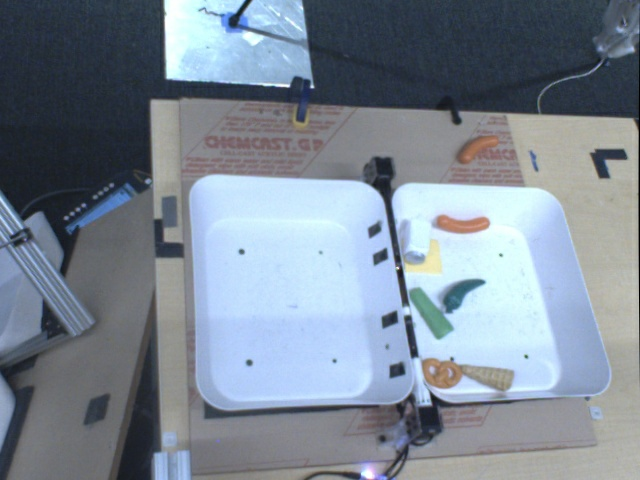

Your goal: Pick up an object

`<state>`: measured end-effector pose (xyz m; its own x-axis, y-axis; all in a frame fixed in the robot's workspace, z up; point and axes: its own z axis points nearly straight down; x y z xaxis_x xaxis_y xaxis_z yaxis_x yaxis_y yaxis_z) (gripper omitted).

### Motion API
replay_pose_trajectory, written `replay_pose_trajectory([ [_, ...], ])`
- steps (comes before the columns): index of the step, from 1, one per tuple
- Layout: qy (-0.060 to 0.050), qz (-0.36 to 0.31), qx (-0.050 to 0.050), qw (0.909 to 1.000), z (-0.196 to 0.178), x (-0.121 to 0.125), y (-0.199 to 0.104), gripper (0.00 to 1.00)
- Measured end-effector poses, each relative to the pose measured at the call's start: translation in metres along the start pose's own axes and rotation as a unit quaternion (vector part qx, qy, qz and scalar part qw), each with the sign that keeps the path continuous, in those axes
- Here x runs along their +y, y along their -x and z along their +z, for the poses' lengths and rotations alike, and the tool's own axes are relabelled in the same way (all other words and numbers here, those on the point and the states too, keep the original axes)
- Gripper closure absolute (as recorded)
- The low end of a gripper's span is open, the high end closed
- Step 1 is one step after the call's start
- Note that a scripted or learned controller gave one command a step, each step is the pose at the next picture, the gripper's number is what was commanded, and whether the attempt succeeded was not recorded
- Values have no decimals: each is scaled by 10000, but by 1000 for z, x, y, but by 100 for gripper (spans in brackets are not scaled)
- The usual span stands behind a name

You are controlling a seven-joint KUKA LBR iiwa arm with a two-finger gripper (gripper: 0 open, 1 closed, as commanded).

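Note:
The right bin holds several small objects. An orange sausage lies near its far wall. A white cylinder rests beside a yellow slab at the left wall. Lower down lie a green block and a dark teal pepper. A pretzel and a tan cone sit at the near wall. My gripper is a pale grey shape at the top right corner, far from the bins and above the dark floor.
The left bin stands beside the right one, with black clips along the shared wall. A second orange sausage lies on the bench behind the right bin. A yellow-and-blue clamp sits at the bench's far edge.

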<state>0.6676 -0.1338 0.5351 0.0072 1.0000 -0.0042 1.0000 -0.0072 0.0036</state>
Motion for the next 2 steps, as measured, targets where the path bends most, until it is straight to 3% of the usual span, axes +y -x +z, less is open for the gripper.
replay_pose_trajectory([
  [1,-12,-10,5,10000,22,0,74,100],
  [2,12,-63,13,10000,-2,1,47,100],
])
